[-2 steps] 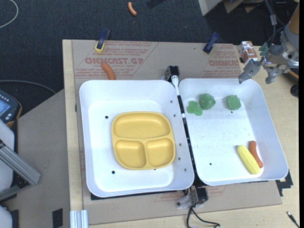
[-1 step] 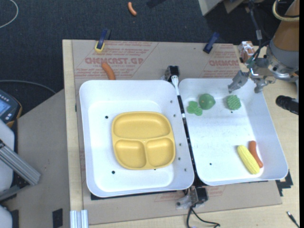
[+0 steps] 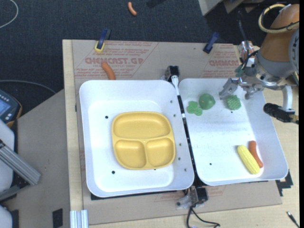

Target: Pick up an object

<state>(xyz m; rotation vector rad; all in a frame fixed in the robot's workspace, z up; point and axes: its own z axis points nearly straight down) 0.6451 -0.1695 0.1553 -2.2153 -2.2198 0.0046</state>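
Two white bins sit side by side on the bench. The left bin (image 3: 90, 127) holds one yellow tray (image 3: 142, 139) with three compartments, nothing in any of them. The right bin (image 3: 223, 146) carries the small stuff: one round green piece (image 3: 206, 100) and one flatter green piece (image 3: 194, 109) just beside it near the far left corner, one knobbly green piece (image 3: 232, 102) farther right, and down at the near right, one yellow corn cob (image 3: 248, 159) with one orange sausage (image 3: 255, 154) touching its right side. Corn and sausage both lie with their long axes running from far-left to near-right, roughly parallel. The arm (image 3: 280, 37) comes in at the far right, and the gripper (image 3: 241, 90) hangs over the far end of the right bin, right above that knobbly green piece; whether the claw is open or closed, I cannot tell from here. Outside the bins, one more orange sausage (image 3: 109, 71) lies on the board behind the left bin.
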